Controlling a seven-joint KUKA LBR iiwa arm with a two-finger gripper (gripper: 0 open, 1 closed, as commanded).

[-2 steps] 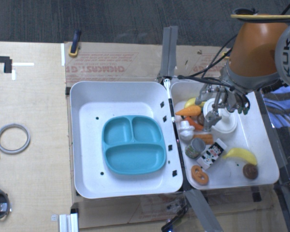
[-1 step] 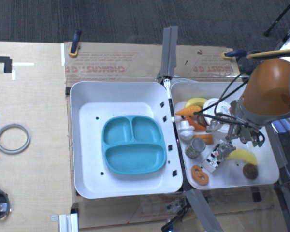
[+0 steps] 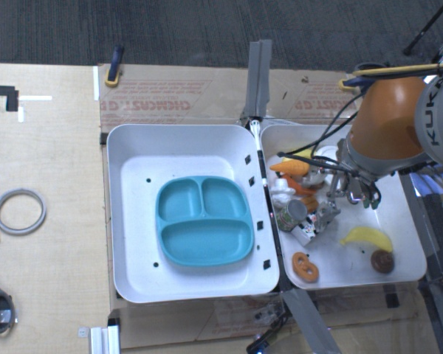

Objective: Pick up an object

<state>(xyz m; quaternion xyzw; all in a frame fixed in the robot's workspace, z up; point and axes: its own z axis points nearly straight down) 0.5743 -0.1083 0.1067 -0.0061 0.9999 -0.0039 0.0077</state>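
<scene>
Reaching in from the right over the right bin (image 3: 406,268), arm (image 3: 387,124) bent low, gripper (image 3: 321,216) hanging above a heap of small objects (image 3: 295,198) against the bin's left wall; finger state impossible to tell amid the clutter. Lying apart on the bin floor: a yellow banana (image 3: 367,237), a brown ball (image 3: 382,261) just beside it, a pretzel (image 3: 306,267) nearer the front. Sitting in the left bin (image 3: 125,198), a blue divided plate (image 3: 204,220).

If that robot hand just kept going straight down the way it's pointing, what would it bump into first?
Probably the grey and white clutter piled at the right bin's left side; the hand hangs just above it. Depth is hard to judge from this slant.
</scene>
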